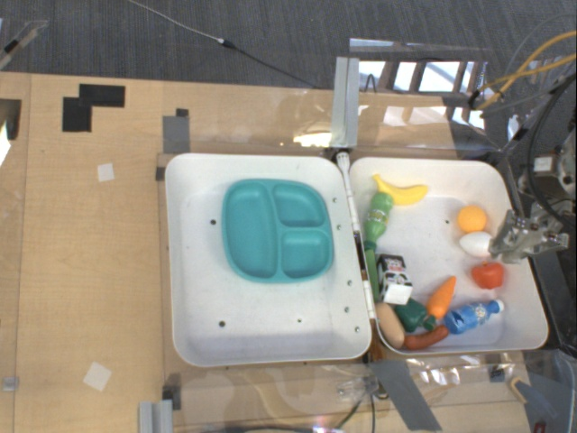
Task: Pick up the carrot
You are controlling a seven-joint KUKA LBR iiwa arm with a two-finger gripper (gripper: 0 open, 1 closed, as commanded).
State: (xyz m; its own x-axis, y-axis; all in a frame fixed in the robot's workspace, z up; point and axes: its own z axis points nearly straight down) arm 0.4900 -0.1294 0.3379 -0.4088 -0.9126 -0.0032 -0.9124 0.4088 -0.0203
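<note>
Nothing picked up yet — carrot [442, 297] lying untouched in the right bin [518, 334], lower middle of that bin, tilted with its tip toward the upper right.

Nearest the camera, along the bin's lower edge: a sausage [424, 338] and a tan roll [389, 324] at lower left, a dark green piece [412, 315] just beside the carrot's lower end, a blue bottle [471, 315] just right of it. A small black-and-white carton [393, 278] sitting left of the carrot, near the divider.

Farther up: a red tomato [488, 275], a white egg [474, 244], an orange [471, 218] stacked toward the right wall. Gripper [512, 242] at the frame's right edge, just beside the egg and tomato, well apart from the carrot; nothing seen between its fingers [501, 239], and too small and blurred to tell how wide. At the far end, a green bottle [379, 215] and a banana [402, 190].

Left bin [194, 242] holding a teal tray [275, 230].

Still to do, by the look of it — everything: travel left and down over the carrot, descend, close, lift. Crowded neighbours likely to hamper the grasp.
</note>
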